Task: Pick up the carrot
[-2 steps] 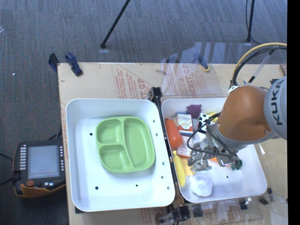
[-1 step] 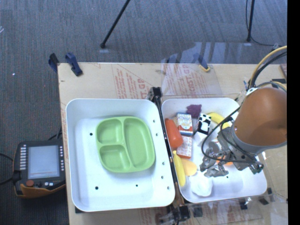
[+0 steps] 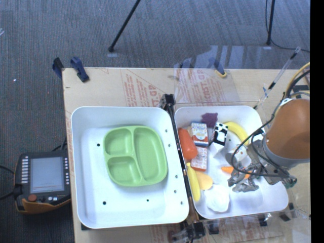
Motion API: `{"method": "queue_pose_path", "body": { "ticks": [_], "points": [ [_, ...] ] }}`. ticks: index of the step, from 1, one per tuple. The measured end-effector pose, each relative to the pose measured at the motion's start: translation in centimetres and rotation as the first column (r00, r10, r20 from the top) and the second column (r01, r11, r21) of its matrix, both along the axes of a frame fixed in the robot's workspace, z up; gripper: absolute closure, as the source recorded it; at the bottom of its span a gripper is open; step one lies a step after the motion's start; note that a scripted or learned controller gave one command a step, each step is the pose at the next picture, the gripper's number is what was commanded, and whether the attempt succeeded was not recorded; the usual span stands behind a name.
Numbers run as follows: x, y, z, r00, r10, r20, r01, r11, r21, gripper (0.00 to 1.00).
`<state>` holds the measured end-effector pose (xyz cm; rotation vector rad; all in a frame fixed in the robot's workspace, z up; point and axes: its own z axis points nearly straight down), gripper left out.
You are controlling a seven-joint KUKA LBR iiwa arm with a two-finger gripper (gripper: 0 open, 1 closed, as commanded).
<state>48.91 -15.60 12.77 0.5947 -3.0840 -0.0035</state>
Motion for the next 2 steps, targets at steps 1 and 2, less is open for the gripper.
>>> {"method": "queue_pose_path", "body": {
  "ticks": [1, 2],
  "points": [
    [1.09, 0.97, -4.07, 0.99, -0.14, 0.0, 0.14, 0.99, 0.001, 1.0],
    [1.09, 1.0, -4.07, 0.99, -0.139, 0.0, 0.139, 0.99, 0.001, 0.0]
  ]
}}
